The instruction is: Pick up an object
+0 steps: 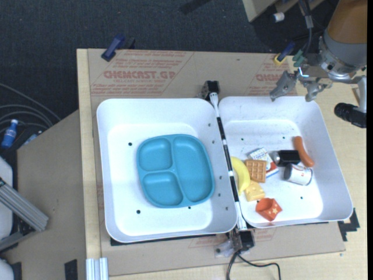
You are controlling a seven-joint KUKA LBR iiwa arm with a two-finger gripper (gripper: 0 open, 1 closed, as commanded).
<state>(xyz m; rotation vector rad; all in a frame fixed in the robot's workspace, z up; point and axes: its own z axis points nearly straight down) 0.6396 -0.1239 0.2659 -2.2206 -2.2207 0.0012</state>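
While the arm waits up at the far edge of the right bin [326,127], its gripper [296,87] hangs over the rim with both fingers spread apart and nothing between them. Taking the right bin as the landmark: the left bin [116,127] lies touching its left wall and carries a blue divided plate [175,170], while the loose objects are all heaped in the near half of the right bin, well apart from the gripper and towards the viewer. Any one of them would do, and the likeliest, to my eye, is the orange sausage [303,150], since it sits nearest the jaws on the far right of the heap; its long axis runs from the bin's far wall towards its near right corner, so the fingers would need to close across that line. Just beside it are a black block [288,156] and a small can [299,175] lying on its side; further left come a waffle square [255,170], a yellow banana [241,174] against the bin's left wall, and a red piece [268,209] nearest the front rim. The bins rest on a brown cardboard sheet [145,74], with dark carpet [58,16] beyond the bench and cables trailing to its left.
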